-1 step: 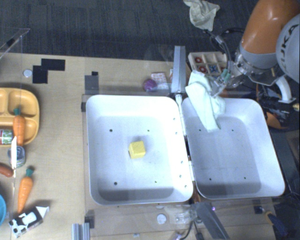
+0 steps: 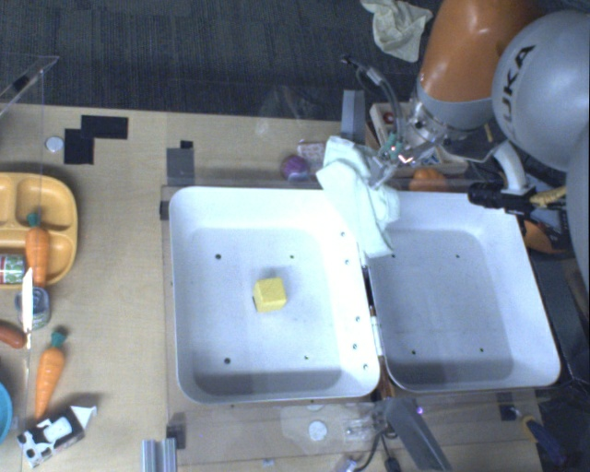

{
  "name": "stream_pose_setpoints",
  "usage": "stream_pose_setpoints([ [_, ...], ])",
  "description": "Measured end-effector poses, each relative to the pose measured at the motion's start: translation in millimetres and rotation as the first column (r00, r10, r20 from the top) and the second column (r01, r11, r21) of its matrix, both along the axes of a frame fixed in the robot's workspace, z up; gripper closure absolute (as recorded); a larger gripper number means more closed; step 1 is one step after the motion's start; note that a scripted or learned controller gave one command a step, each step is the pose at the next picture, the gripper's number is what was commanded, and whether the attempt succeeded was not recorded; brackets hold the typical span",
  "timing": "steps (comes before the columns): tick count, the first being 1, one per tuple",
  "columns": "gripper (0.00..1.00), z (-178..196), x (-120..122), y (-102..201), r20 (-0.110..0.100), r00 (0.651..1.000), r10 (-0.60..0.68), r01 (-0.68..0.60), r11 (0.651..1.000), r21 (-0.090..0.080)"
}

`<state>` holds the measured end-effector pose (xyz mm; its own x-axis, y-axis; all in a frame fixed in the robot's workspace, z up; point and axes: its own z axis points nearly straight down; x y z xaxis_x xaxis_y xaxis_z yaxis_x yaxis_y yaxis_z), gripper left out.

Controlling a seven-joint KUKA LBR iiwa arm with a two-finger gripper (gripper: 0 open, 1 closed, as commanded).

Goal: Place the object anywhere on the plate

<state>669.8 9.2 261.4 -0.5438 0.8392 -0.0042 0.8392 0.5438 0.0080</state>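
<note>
A small yellow block (image 2: 270, 294) lies near the middle of the left bin (image 2: 198, 369). A white plate-like piece (image 2: 358, 205) stands tilted over the rim between the two bins, its top edge up against my gripper (image 2: 395, 159). The gripper hovers at the back edge of the right bin (image 2: 535, 359), far from the yellow block. The arm's wrist hides how the gripper meets the white piece.
A purple ball (image 2: 295, 167) sits behind the left bin, and an orange item (image 2: 426, 177) behind the right one. On the bench at far left are a yellow divided tray (image 2: 55, 198), toy carrots (image 2: 48, 367) and other small toys. A crumpled cloth (image 2: 396, 23) lies at the top.
</note>
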Motion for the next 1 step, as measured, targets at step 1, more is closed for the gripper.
stream_pose_setpoints([
  [1,1.00,14.2,-31.7,106.3,0.000,0.998,0.069,-0.069,0.998,0.001],
])
